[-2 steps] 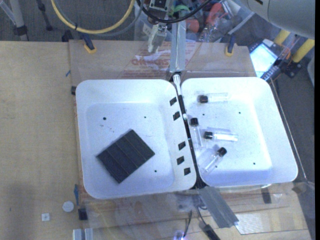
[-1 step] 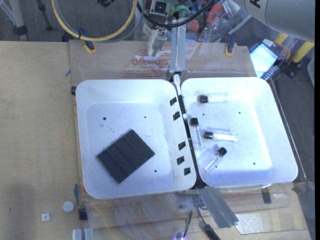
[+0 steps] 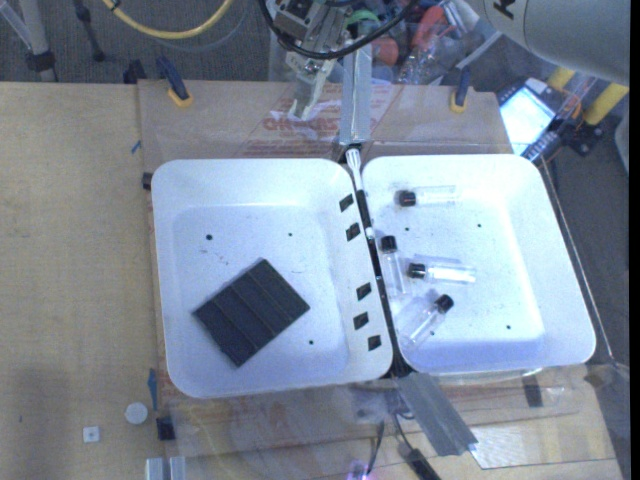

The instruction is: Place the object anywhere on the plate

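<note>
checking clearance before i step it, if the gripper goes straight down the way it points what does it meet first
Likely the bare bench behind the two bins, near the reddish marks there, not a bin or vial. The gripper hangs above that strip, though depth is unclear from this slanted view.

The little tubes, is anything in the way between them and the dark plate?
Yes. The tubes lie in the right bin, the plate in the left bin. The two raised rims where the bins meet run between them.

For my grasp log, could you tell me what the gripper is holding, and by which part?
Nothing: the gripper hangs above the bench behind the bins, nothing between its fingers; the vials lie in the right bin.
</note>
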`<state>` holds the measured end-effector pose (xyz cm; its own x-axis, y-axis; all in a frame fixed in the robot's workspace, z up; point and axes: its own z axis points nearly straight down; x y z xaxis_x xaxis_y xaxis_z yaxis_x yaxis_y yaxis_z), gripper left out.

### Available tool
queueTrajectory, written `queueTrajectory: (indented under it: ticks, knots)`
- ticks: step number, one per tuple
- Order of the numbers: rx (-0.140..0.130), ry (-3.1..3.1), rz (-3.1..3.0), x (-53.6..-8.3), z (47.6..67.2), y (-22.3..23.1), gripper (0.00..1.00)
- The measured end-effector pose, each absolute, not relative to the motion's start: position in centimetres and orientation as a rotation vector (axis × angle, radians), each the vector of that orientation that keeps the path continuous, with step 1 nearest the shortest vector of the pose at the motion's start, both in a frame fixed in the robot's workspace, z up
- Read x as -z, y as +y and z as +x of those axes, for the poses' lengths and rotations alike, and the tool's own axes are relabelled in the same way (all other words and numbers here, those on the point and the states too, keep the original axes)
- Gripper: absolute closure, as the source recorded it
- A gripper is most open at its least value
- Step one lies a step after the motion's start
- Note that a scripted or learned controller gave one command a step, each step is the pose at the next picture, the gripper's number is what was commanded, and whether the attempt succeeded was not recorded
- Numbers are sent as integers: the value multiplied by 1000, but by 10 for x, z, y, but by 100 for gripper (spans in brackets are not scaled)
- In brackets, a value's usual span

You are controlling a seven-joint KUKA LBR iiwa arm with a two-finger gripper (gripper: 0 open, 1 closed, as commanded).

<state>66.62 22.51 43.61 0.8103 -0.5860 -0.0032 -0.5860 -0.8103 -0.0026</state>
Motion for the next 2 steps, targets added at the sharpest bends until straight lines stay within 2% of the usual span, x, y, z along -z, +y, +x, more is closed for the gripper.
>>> queueTrajectory:
  ticks: [1,2]
  knots:
    - [4,312,-3120,-436,666,227,100]
    - [10,311,-3113,-447,666,229,100]
